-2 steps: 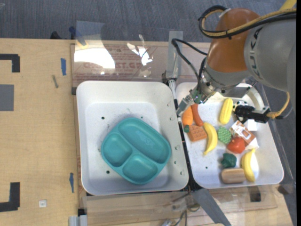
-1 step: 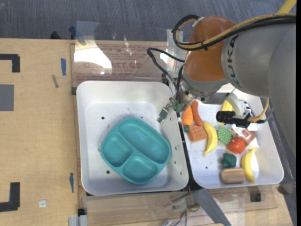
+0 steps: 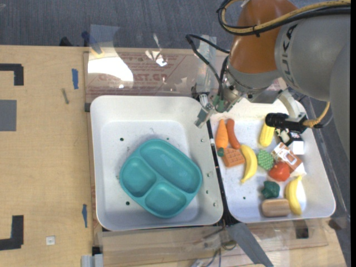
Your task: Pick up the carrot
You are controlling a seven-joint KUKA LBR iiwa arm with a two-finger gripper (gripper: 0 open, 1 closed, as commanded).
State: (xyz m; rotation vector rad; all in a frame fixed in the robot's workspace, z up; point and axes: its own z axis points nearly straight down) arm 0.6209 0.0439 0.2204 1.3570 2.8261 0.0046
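Grey carpet in the back, wooden bench up front, with two white bins side by side; the left bin (image 3: 105, 121) has a teal tray (image 3: 160, 177) in it and the right bin (image 3: 320, 199) is stuffed with toy food. The carrot (image 3: 222, 134) sits in the right bin's top-left corner, right against the wall that divides the bins, with a red sausage (image 3: 232, 133) lying just beside it on the far side from that wall and a waffle (image 3: 233, 158) touching its lower end. Its long axis runs pretty much up and down the view, fat end towards the waffle, thin end up towards the gripper (image 3: 214, 109). It looks like hollow plastic, so I'd guess light, stiff, and a bit slick, not fragile at all. I'd take it across the middle of the body, where it's wide enough to not squirt out, pinching side to side across the short axis. Tricky bit is the wall on one side and the sausage on the other, not much room for fingers. The gripper hangs just above the carrot's thin end, holding nothing; can't tell how wide it's set from here.
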